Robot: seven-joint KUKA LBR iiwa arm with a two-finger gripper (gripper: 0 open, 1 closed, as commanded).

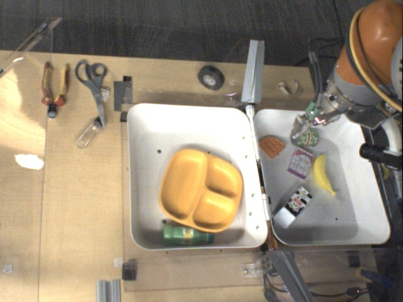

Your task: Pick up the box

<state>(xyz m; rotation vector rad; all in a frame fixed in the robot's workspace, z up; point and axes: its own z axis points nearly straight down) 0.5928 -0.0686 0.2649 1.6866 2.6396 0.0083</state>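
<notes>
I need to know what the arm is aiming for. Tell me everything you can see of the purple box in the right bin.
The box is small, flat and roughly square, purple or pink with pale printing too small to read; it looks like cardboard. It lies flat on the floor of the right bin, slightly turned, in the upper middle part. The banana lies just to its right, the orange piece up and left, and the gripper is just above it. Nothing appears to touch it.
</notes>
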